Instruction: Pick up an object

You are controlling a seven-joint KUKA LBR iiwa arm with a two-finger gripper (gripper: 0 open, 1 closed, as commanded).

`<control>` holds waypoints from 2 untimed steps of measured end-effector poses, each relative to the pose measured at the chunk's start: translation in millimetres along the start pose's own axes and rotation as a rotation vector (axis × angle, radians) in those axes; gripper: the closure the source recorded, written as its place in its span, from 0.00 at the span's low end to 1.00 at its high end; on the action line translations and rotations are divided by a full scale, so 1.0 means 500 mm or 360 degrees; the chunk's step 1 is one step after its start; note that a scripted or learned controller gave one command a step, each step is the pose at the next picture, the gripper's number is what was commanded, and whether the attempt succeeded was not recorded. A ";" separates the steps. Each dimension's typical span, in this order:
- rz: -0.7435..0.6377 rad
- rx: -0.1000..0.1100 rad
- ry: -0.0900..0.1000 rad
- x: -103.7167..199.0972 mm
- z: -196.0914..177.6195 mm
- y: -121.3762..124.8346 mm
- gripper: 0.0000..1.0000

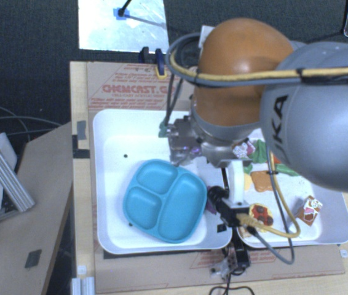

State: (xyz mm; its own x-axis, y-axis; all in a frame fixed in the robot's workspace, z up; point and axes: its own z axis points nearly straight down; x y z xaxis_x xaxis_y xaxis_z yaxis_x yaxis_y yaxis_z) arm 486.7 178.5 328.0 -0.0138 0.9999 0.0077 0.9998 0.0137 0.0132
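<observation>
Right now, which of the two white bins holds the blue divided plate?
The left bin, the one farther from the arm's base. The blue plate lies flat in it, while the right bin holds small colourful items instead.

Brown cardboard sheet [125, 88] under both bins; shiny foil sheet [122, 16] beyond, on dark floor.

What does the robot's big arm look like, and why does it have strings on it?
The arm is fat, round and grey, with a shiny orange band like a ball above its wrist. Dark letters are printed on the grey part. Yellow and grey cables loop across the orange band, and another yellow cable hangs below. Those strings are its cables.
</observation>
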 end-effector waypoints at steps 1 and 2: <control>0.0011 -0.0005 -0.0004 0.038 -0.237 0.100 1.00; 0.0008 0.0028 -0.0012 0.118 -0.148 -0.002 1.00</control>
State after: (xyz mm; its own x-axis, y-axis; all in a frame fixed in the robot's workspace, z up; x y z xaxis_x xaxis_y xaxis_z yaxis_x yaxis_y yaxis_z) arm 483.8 236.9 402.4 -0.0090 1.0000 0.0001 1.0000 0.0090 -0.0041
